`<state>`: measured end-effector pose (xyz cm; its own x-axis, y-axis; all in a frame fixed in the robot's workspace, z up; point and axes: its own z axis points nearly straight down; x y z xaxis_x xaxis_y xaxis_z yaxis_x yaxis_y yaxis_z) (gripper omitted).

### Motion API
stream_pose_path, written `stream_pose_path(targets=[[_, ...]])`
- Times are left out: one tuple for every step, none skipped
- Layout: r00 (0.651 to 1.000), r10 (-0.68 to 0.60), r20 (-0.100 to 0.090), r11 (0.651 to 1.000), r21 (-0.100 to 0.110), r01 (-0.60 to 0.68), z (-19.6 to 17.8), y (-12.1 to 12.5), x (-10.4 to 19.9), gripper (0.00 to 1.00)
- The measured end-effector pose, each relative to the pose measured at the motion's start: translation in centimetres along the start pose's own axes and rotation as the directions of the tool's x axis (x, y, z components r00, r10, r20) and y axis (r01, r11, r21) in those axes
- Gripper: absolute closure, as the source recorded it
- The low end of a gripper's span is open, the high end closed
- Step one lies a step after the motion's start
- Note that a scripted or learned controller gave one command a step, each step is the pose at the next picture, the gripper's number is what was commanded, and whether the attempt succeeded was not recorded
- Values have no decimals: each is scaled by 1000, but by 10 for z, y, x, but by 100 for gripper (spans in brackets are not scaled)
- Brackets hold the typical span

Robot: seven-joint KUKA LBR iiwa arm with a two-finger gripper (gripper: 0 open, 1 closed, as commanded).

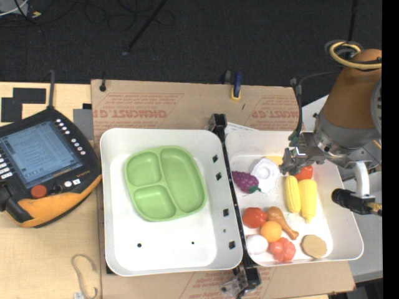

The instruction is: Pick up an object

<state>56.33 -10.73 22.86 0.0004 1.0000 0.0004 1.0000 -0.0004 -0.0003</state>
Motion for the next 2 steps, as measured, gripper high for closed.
stream_pose_path(targets=[[1000,-2,-1,1000,4,2,11,7,52,100],[1000,-5,-1,1000,2,5,8,19,114,100]])
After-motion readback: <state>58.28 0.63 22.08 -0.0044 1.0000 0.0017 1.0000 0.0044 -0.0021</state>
